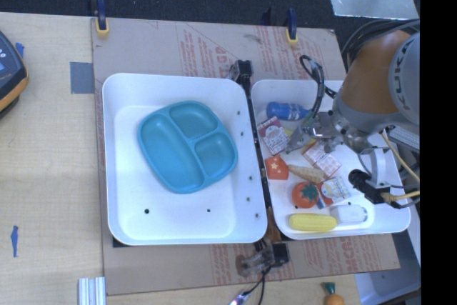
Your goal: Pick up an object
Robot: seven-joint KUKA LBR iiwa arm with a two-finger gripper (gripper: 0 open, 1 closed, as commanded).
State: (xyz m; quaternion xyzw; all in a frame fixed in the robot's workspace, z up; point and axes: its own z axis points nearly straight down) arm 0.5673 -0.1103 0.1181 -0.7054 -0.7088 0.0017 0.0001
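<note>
Right bin possibly crowded edge-to-edge

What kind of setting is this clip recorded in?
Likely a robotics lab bin-picking bench: two white bins on clamped cardboard, toy food like a corn cob, and a grey-orange arm.

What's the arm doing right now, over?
Gripper low in right bin, over the toy pile. Nothing seen held. Tomato, corn lie nearby.

Arm cut off at the right, hiding the right bin's far right corner. Gripper fingertips too small to read among packets.
</note>
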